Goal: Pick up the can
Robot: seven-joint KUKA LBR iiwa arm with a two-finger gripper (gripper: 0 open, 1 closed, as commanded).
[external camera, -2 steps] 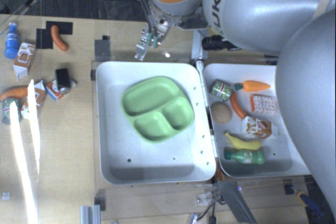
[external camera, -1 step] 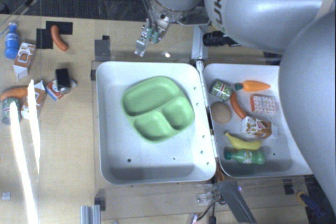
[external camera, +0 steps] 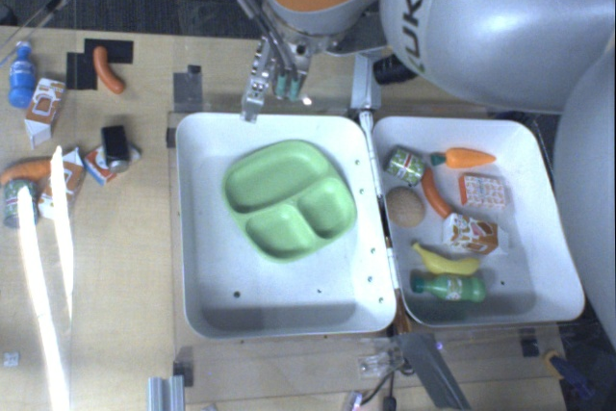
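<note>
The can, small with a green label, lies on its side in the back-left corner of the right bin. My gripper hangs over the back rim of the left bin, well to the left of the can and apart from it. Its two fingers stand open with nothing between them. The grey arm with its orange band fills the top right of the view.
A green divided plate lies in the left bin. Around the can are a carrot, a sausage, a brown round item, a carton, a banana and a green bottle. Loose items lie on the bench at left.
</note>
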